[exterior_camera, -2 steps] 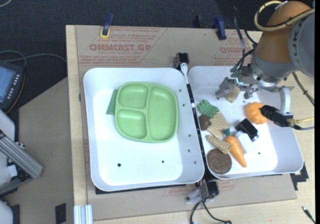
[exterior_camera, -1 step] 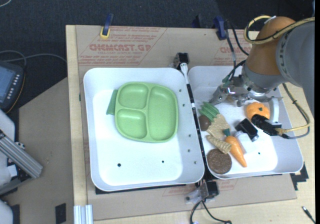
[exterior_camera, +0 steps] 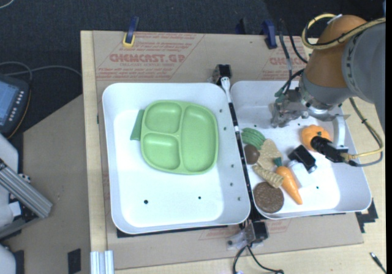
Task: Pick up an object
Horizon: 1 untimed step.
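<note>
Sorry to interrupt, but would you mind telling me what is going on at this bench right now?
A KUKA arm reaches in from the right, its gripper low over the back of the right bin. That bin holds a toy carrot, a brown round disc, a green piece, an orange item and a few others. Nothing shows between the fingers yet. The left bin holds a green divided plate.

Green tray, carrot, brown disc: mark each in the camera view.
Green tray [exterior_camera: 180, 138]: camera view, left bin, on the ridge where its compartments meet.
Carrot [exterior_camera: 290, 183]: camera view, right bin, mid-body of the orange root.
Brown disc [exterior_camera: 268, 197]: camera view, right bin's near edge, centre of its top face.
</note>
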### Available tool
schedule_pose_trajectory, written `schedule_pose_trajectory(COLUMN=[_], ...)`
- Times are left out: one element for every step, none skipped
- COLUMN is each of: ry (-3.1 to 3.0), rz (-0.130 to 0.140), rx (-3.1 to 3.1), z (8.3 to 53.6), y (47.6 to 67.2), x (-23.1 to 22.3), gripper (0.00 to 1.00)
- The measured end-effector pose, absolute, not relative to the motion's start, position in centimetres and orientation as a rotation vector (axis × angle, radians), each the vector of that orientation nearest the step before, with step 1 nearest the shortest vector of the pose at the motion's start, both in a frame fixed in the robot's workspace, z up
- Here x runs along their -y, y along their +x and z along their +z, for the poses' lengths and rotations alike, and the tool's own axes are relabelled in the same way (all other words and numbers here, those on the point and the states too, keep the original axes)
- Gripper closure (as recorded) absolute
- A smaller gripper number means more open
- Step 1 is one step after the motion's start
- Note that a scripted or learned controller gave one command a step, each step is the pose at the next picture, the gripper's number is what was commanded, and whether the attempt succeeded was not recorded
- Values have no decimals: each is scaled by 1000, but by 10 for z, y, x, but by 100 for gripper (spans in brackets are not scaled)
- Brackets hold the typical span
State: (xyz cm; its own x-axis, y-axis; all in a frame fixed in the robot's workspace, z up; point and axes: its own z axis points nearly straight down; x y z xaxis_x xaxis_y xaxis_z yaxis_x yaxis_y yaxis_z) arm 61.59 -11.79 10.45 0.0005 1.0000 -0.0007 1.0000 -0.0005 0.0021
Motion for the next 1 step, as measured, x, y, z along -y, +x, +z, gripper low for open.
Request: schedule_pose_trajectory(ry=[2219], rz=[4], rx=[-2217], z=[150], y=[610], x=[118], gripper=[100])
